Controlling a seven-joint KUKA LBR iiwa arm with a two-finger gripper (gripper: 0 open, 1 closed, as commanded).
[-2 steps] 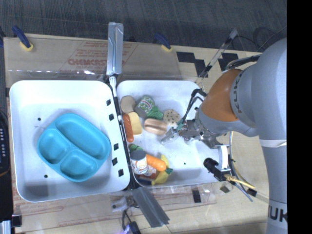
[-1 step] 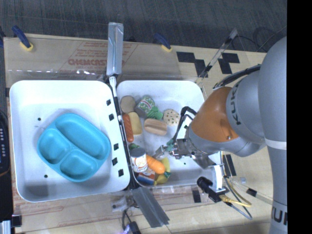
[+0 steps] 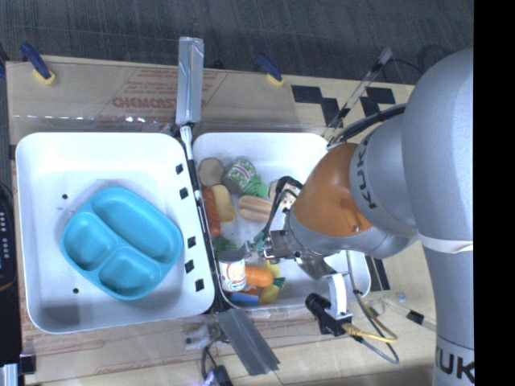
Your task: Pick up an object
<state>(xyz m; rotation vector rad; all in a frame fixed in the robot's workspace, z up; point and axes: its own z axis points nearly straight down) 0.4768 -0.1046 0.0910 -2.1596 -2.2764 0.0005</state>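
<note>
The right bin [image 3: 257,145] holds a heap of toy food. A brown round piece [image 3: 211,170] and a green-and-white piece [image 3: 244,175] lie at its far left. Below them are a red sausage [image 3: 211,210], a tan bun [image 3: 224,204] and a hot-dog roll [image 3: 254,207]. Near the front wall stand a small can [image 3: 233,274], an orange carrot [image 3: 259,277], a yellow piece [image 3: 270,293] and a blue piece [image 3: 244,299]. My gripper [image 3: 264,252] reaches down into this bin just above the carrot and right of the can. The arm hides the bin's right half.
The left bin [image 3: 48,167] holds a blue divided plate [image 3: 121,241]. A ridge with black clips [image 3: 190,215] separates the two bins. A grey taped bar [image 3: 190,79] stands behind them and another [image 3: 245,340] lies in front.
</note>
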